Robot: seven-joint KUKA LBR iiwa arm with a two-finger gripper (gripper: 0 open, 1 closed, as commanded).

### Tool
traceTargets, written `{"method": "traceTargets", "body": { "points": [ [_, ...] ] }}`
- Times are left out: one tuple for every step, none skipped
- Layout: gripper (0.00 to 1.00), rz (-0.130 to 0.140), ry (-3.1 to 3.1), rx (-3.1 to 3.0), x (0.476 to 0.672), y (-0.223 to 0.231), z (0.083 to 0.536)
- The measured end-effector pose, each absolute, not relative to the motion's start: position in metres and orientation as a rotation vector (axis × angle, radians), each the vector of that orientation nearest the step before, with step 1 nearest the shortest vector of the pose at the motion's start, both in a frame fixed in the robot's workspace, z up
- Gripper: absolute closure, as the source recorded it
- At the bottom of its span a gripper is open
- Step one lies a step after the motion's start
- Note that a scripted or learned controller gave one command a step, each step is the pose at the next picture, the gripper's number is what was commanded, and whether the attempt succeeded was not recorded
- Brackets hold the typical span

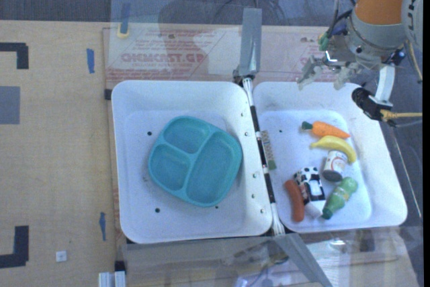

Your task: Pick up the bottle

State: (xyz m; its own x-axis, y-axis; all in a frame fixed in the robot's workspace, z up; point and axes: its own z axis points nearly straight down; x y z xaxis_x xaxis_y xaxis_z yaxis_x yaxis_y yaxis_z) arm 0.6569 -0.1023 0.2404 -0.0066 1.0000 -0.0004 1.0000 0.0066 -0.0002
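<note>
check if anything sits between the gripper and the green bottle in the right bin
Nothing covers the green bottle, so from above it is reachable. The gripper is above the bin's far rim; the carrot, banana and can lie between, and the can crowds the bottle's cap end.

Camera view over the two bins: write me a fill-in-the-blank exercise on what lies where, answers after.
1. The teal divided plate lies in the ____ bin.
2. The green bottle lies in the right bin, near its ____ corner.
3. The banana lies just below the ____.
4. The gripper hangs over the right bin's ____ edge.

Missing words: left; lower right; carrot; far
</note>
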Motion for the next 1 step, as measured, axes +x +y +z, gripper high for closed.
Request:
{"method": "traceTargets", "body": {
  "points": [
    [0.0,0.0,2.348,2.088,0.6072,-0.0824,0.2075]
  ]
}}
